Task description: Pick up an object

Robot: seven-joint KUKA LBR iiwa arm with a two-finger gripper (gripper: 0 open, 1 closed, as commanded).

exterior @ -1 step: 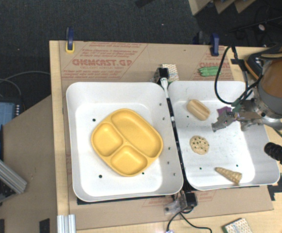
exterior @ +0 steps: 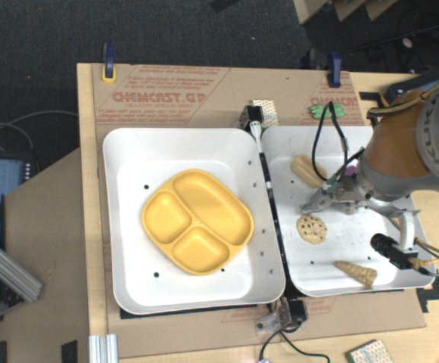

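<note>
You're hovering the gripper [exterior: 322, 200] in the right bin [exterior: 340, 278], just above the cookie [exterior: 312, 228]; can't tell its state. The cookie's lying flat, likely light, rigid, crumbly. I'd be pinching across its rim, gently.

Arm [exterior: 424, 142] reached in from the right, orange band above the wrist, bent low with the gripper [exterior: 327, 200] pointing left; finger state hidden by the wrist body and cables.
</note>
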